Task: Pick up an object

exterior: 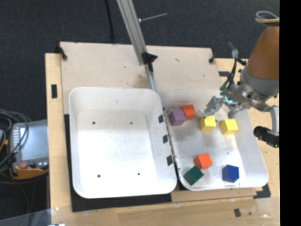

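The right bin [249, 147] holds several small cubes. A purple cube [177, 117] and an orange cube [189, 111] sit side by side near its far left. Two yellow cubes [208, 123] [229, 126] lie in the middle. Another orange cube [203, 161], a green cube [193, 175] and a blue cube [230, 173] rest along the near side. My gripper [222, 108] hangs open just above and behind the two yellow cubes, one finger [211, 106] spread to the left. Nothing sits between the fingers.
The left bin [75, 140] stands beside the right one, sharing a middle rim. A slanted metal pole [134, 29] rises from the back of the bench. A grey box with cables [28, 145] sits off the bench's left edge.
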Robot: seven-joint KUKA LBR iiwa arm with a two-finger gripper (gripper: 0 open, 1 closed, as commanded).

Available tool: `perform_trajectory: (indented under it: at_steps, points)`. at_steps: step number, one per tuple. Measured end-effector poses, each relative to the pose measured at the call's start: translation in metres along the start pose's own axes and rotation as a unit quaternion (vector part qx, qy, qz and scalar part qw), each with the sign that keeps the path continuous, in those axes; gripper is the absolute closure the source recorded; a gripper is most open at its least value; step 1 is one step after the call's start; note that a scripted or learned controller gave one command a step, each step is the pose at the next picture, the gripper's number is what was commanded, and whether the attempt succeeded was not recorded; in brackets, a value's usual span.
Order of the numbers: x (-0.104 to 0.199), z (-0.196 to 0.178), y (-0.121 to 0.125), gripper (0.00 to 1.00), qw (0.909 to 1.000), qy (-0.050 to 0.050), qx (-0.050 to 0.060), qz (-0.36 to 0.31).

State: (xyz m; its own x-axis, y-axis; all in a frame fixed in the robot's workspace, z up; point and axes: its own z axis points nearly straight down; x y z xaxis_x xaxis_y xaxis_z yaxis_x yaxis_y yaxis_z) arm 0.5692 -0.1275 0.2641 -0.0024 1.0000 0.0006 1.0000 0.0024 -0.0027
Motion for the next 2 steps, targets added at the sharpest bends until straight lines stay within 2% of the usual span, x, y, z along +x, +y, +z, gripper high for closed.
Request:
perform_trajectory:
  at_steps: [1, 2]
  points:
    - [0.0, -0.002, 0.001, 0.0, 1.0, 0.0, -0.002, 0.001]
    - [-0.01, 0.055, -0.005, 0.0, 1.0, -0.001, 0.001, 0.002]
